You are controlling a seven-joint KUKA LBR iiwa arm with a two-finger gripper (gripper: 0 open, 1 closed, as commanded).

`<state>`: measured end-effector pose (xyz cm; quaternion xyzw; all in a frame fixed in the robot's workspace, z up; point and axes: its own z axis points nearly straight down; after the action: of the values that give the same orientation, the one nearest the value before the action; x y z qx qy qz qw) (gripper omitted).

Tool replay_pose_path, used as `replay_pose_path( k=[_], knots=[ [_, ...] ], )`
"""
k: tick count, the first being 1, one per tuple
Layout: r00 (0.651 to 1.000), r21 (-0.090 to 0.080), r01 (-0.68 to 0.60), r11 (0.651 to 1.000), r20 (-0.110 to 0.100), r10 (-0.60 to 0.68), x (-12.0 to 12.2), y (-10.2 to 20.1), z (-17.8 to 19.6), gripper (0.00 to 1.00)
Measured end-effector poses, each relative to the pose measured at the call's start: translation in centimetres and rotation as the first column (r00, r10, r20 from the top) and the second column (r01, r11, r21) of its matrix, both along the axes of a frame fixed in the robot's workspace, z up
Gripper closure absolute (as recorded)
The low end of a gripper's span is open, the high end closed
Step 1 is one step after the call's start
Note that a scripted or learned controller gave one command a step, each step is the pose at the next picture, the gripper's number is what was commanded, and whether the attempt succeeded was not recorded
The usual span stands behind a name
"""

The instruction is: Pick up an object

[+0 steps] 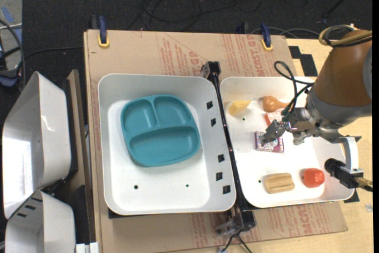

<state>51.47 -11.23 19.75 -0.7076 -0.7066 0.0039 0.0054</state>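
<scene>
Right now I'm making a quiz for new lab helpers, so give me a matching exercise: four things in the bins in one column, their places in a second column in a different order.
Things:
1. teal divided plate
2. red object
3. tan block
4. orange pear-shaped object

Places:
A. right bin, front edge, left of the red object
B. right bin, far side, beside a pale yellow piece
C. left bin, lying flat in the middle
D. right bin, front right corner

Pairs: 1-C, 2-D, 3-A, 4-B
</scene>
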Motion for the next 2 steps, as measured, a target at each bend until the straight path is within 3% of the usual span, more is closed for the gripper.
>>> replay_pose_path(
  k=[1,2],
  knots=[
    [1.000,-0.002,-0.002,1.000,0.012,0.002,0.3,0.0,0.6,0.00],
    [1.000,-0.001,0.000,1.000,0.008,0.000,0.2,-0.5,-5.7,0.00]
  ],
)
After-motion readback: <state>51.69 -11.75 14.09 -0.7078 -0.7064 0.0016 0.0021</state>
